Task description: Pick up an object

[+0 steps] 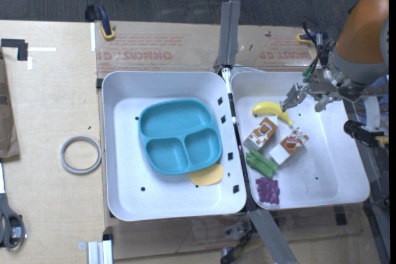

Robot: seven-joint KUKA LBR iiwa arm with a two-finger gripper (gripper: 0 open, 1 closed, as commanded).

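Camera view: my gripper [307, 97] hangs over the right bin [346, 185], just right of the banana [270, 110], fingers spread with nothing between them

From the banana I see two cartons [262, 133] [291, 144] just below, green pods [262, 164] and grapes [268, 190] lower still; the blue tray [180, 136] lies well left in the left bin [120, 151], a yellow chip [208, 175] at its lower edge
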